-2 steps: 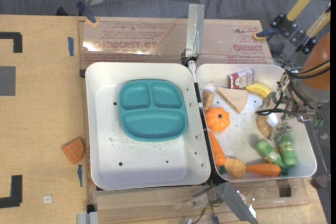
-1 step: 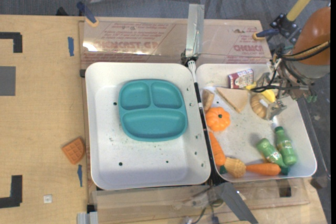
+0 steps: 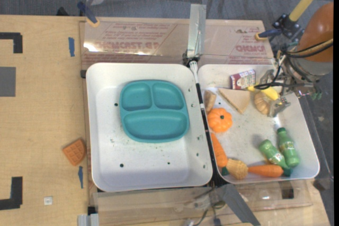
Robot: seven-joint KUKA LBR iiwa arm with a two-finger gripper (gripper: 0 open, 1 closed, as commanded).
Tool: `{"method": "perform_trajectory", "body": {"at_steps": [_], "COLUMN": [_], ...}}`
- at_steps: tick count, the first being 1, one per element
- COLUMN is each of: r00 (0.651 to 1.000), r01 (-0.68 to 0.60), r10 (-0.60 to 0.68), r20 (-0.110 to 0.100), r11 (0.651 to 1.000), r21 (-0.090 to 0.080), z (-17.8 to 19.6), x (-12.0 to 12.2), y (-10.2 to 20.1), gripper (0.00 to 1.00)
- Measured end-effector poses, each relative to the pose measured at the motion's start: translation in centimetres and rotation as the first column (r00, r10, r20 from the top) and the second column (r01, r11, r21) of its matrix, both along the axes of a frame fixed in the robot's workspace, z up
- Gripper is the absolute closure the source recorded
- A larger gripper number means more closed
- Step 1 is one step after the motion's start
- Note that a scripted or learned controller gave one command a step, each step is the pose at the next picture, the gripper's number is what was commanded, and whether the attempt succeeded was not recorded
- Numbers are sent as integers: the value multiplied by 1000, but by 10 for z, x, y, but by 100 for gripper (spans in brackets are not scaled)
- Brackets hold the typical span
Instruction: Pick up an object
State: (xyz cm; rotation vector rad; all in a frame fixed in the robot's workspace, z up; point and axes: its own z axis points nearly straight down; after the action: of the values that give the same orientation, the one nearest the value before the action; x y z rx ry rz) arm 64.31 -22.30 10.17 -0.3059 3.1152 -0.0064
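Observation:
The right bin [image 3: 310, 129] holds several toy foods: a small maroon carton [image 3: 242, 80], a tan wedge of bread [image 3: 233, 99], a croissant [image 3: 260, 102], an orange pumpkin [image 3: 220, 120], two green bottles [image 3: 288, 146] [image 3: 271, 152], a carrot [image 3: 265, 170] and a tan cone [image 3: 236, 168]. My gripper [image 3: 278, 106] hangs low over the bin's upper right part, right beside the croissant and a yellow piece [image 3: 270, 93]. Cables and the wrist hide its tips. I see nothing lifted in it.
The left bin [image 3: 100, 129] carries a teal divided plate [image 3: 153, 111]. A toy waffle [image 3: 74, 152] lies on the wooden bench left of the bins. A metal divider [image 3: 196, 34] and clear panels stand behind the bins.

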Motion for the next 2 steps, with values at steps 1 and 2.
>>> {"method": "perform_trajectory", "body": {"at_steps": [1, 2], "r00": [999, 999], "r01": [-38, -36], "r10": [38, 36], "r20": [7, -1], "r11": [999, 999], "r21": [0, 2], "z": [66, 62], "x": [13, 11], "y": [43, 41], "gripper": [100, 0]}}
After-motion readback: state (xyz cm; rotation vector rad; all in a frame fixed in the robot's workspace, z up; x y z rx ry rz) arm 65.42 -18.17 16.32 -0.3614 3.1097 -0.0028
